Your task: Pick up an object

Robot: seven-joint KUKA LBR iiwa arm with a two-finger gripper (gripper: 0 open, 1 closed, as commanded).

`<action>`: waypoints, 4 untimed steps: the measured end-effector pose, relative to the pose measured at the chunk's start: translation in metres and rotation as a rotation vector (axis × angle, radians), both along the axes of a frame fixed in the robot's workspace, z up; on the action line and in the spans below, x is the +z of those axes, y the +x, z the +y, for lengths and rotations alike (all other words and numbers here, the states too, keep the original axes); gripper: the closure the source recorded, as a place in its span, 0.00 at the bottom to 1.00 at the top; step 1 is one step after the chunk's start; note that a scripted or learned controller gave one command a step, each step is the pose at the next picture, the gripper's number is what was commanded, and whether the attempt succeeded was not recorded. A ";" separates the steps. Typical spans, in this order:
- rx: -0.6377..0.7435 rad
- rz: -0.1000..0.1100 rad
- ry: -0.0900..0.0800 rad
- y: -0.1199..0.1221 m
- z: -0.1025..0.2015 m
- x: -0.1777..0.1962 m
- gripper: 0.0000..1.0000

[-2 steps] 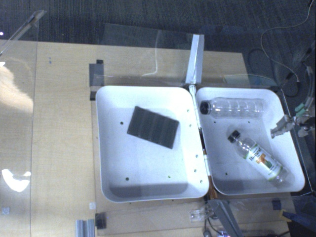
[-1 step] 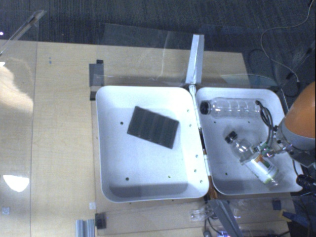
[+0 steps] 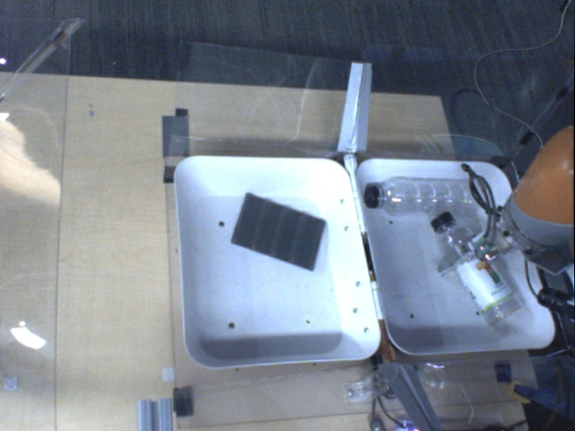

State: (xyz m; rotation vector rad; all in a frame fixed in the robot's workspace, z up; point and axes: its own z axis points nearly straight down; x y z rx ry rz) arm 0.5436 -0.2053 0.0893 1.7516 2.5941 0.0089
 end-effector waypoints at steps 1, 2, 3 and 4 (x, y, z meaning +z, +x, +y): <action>0.041 0.007 0.000 0.017 -0.002 -0.001 0.00; -0.079 0.005 0.000 0.021 0.001 0.035 0.00; 0.031 0.002 -0.001 0.059 0.001 -0.001 0.00; -0.364 0.037 0.004 0.089 -0.001 -0.003 0.00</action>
